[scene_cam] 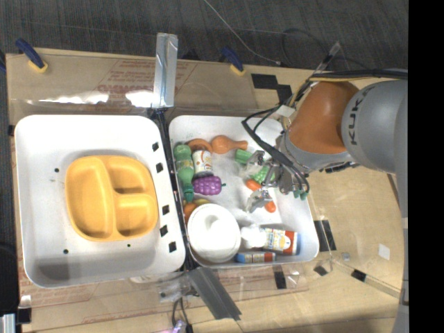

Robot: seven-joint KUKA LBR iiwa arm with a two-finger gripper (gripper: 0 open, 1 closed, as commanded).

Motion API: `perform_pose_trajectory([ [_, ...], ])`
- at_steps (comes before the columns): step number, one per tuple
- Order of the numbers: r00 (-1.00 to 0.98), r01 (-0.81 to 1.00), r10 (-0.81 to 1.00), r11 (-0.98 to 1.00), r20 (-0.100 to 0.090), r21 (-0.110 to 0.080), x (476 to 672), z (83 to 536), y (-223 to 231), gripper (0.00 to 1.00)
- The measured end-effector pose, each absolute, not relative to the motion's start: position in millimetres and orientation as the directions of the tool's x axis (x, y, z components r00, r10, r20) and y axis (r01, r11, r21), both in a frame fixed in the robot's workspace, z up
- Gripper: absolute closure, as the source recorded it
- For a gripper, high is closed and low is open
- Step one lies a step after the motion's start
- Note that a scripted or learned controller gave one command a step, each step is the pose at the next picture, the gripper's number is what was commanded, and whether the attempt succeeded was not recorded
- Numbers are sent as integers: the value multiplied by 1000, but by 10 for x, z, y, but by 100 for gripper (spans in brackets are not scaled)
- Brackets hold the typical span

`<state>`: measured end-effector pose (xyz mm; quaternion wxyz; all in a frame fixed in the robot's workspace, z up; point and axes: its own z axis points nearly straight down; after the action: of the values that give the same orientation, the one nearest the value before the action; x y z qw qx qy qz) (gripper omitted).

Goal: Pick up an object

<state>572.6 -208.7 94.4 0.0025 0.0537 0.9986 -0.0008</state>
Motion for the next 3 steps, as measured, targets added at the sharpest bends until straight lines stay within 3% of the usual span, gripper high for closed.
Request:
perform_pose_trajectory([
  [1,-995,99,99,995,-4,-1,5723,942,-2086,0],
  [2,-996,92,92,996,-7,-2,5742,1055,-2070,100],
  [3,-996,91,91,996,-7,-1,5741,1053,-2067,0],
])
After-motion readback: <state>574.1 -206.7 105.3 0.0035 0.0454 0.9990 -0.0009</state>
